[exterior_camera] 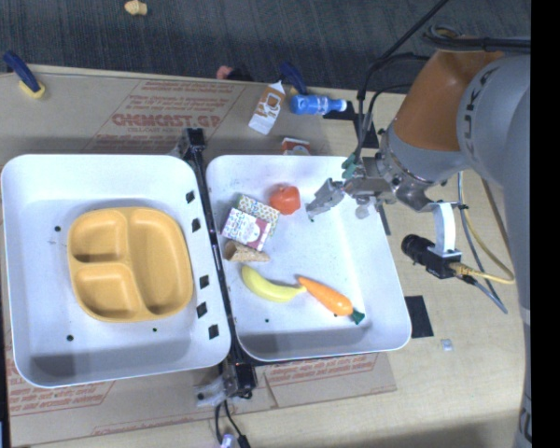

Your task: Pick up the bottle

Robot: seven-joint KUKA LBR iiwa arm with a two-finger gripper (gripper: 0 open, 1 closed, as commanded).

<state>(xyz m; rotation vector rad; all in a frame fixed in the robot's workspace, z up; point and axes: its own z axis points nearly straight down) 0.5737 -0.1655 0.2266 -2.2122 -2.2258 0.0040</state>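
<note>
one bottle (317, 105) lies behind the right bin (387, 278); gripper (325, 199) jaws' state unclear.

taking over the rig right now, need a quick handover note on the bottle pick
Claw: hangs over the upper right part of the right bin; nothing is seen between its fingers, and whether they are open or shut cannot be told.
Bottle: blue, lying on its side on the cardboard behind the right bin, outside both bins and apart from the claw.
In the right bin: tomato, small box, banana, carrot. The left bin holds a yellow divided plate.
Done: nothing, bottle not grasped.
Left: reach the bottle, grip it, lift it.
</note>
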